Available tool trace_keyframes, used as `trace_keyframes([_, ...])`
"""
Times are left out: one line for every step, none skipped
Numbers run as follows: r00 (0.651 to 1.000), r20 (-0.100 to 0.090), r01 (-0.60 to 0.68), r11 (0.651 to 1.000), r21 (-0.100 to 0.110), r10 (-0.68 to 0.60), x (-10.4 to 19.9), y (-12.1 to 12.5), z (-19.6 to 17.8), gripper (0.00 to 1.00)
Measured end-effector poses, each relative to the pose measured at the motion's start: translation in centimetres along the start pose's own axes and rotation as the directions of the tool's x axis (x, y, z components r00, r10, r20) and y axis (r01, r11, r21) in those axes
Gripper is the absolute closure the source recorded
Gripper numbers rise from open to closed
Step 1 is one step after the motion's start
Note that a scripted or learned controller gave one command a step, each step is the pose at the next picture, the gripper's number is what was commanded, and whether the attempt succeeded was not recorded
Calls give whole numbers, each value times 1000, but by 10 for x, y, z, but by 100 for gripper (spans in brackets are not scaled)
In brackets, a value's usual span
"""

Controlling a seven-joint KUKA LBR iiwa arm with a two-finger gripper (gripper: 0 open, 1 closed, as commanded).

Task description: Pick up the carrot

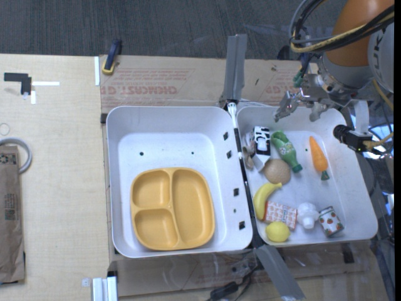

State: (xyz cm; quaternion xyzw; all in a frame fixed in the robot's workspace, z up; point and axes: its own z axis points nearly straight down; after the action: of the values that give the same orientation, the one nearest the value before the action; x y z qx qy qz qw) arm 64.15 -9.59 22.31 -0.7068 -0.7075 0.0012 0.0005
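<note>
The carrot (319,155) is orange with a small green tip and lies lengthwise near the right wall of the right bin (360,193). My gripper (298,110) hangs over the far edge of that bin, above and to the left of the carrot and well apart from it. It is open, with nothing between its fingers. The arm's orange band (360,24) shows at the top right.
Left of the carrot lie a green bottle (287,149), a brown kiwi (276,170), a banana (265,197) and a black-and-white pack (261,140). A lemon (277,232), a red box (280,213), a white lump (307,215) and a small cup (330,221) sit at the front. The left bin (125,137) holds a yellow divided plate (172,207).
</note>
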Motion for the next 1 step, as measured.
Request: trace_keyframes([904, 1, 428, 904, -2, -428, -58, -41, 14, 0])
